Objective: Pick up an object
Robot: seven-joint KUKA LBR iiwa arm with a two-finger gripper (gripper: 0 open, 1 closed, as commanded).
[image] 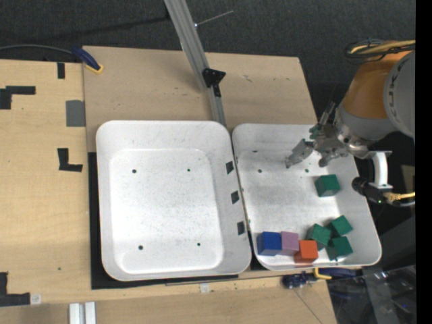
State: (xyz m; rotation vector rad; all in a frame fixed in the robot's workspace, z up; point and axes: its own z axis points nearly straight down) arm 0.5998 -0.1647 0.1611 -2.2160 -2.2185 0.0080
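The gripper (312,158) is hovering over the far right part of the right bin (270,201), reaching in from the bin's right edge on the grey arm with its orange band (368,90). Its 2 fingers (295,156) are standing spread apart, with bare white bin floor showing between them, and they are pinching nothing.

The blocks are all lying in the right bin. 1 green block (327,185) is sitting alone near the bin's right edge, just beside and nearer than the gripper, apart from the fingers. The others are crowding the near right corner: a blue block (270,242) and a pale purple block (289,241) are lying side by side along the near edge, touching each other, and an orange block (308,250) is sitting just to the right of the purple one. 3 more green blocks are clustering beyond that, 1 (319,234) touching the orange block, 1 (341,225) farther toward the right edge, and 1 (339,247) nearest the corner.

The left bin (165,201) is lying beside the right one, their edges meeting at the bench's middle. A slanted metal bar (192,36) is crossing the far side of the bench (135,86).
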